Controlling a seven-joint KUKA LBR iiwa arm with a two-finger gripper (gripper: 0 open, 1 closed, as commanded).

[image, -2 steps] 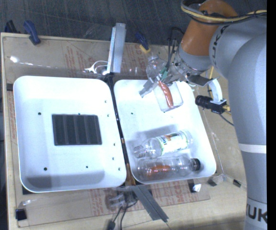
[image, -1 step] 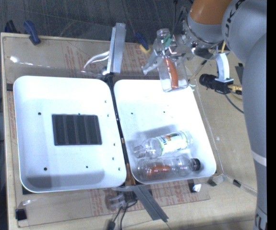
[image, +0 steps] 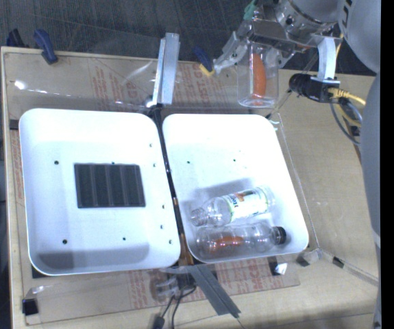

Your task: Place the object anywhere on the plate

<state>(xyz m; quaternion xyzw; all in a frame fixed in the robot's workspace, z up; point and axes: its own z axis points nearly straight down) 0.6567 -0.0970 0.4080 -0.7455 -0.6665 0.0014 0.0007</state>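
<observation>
Hovering past the far edge of the right bin [image: 289,177], my gripper [image: 258,74] has its fingers closed on a clear cup [image: 257,81] with something orange inside. Two clear bottles [image: 241,221] lie in that bin's near right corner. A dark plate [image: 109,185] sits in the left bin [image: 39,149].
</observation>
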